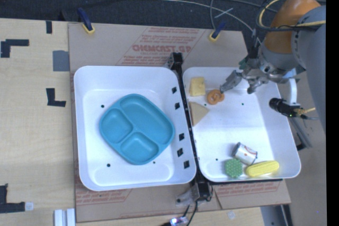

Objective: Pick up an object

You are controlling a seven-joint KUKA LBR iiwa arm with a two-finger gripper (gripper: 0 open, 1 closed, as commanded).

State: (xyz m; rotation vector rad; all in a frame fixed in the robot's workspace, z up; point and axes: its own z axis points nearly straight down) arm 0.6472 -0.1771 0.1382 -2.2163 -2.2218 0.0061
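- Two white bins sit side by side: the left bin (pixel 85 114) holds a blue tray (pixel 136 128), the right bin (pixel 275 129) holds the loose objects.
- Near the right bin's upper left corner lie a yellow block (pixel 197 86), an orange donut (pixel 214 97) just beside it, and a pale wedge (pixel 198 112) below them against the bin's left wall.
- Down in the near right corner sit a small can (pixel 245 153), a green disc (pixel 233 168) and a yellow corn-like piece (pixel 261 168), close together.
- The gripper (pixel 239 83) hangs over the upper part of the right bin, its fingers spread apart with nothing between them; one fingertip (pixel 226 87) points toward the donut and reaches just beside it.
- Judged from this, the step in hand is the approach: the claw is open and lined up near the donut, and no grasp has been made.
- The next move seems to call for shifting a little toward the donut so that it sits between the fingers, lowering to the bin floor, then closing.
- One risk: the block lies near the donut, so a finger could nudge it or push the donut aside instead of straddling it.
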